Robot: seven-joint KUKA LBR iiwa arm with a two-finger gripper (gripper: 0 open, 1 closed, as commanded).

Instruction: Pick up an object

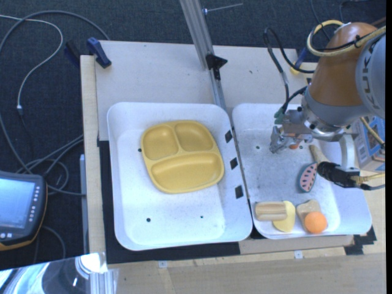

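My gripper (280,143) hangs over the upper middle of the right bin (263,179), above bare bin floor. A watermelon slice (307,177) lies a little to its lower right. Along the bin's front edge sit a tan bread roll (270,211), a yellow wedge (285,223), a brown block (306,208) and an orange ball (315,223). None of them touches the gripper. A small pale stick (315,153) lies just right of the gripper, partly under the wrist.
The left bin (177,225) holds a yellow divided plate (182,156) in its upper half. A metal pole (199,23) slants up from the ridge between the bins. Cables and a screen lie off the bench at left.
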